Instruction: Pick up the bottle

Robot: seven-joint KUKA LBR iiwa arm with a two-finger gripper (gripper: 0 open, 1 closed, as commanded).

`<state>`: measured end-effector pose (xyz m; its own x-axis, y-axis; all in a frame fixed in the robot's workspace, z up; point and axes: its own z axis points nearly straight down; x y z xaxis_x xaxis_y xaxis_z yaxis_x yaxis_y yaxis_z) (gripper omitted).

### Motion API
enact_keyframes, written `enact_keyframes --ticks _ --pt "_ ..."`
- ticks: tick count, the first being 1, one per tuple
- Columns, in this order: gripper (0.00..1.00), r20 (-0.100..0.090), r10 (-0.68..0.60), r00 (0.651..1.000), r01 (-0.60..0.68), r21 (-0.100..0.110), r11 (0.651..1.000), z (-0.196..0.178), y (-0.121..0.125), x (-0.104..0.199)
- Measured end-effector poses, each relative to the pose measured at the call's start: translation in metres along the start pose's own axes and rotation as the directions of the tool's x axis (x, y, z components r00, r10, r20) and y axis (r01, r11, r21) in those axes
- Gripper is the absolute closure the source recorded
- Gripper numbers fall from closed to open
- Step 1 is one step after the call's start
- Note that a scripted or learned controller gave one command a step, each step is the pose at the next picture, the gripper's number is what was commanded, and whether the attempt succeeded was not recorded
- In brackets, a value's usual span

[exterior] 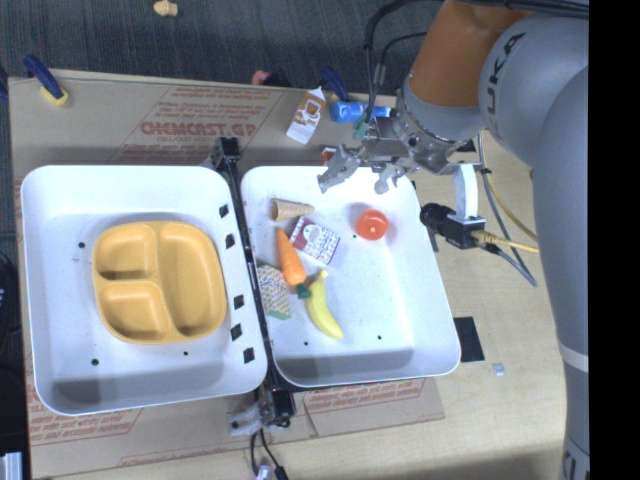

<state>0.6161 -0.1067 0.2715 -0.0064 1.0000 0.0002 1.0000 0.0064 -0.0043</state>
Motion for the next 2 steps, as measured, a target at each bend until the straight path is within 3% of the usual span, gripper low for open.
enact_keyframes --ticks 1,2 --pt "1.00 0.000 -0.005 1.000 0.005 0.003 1.000 -0.010 0.000 0.000" --pt "1.00 0.000 -0.149 0.989 0.149 -0.001 0.989 -0.003 -0.116 -0.051"
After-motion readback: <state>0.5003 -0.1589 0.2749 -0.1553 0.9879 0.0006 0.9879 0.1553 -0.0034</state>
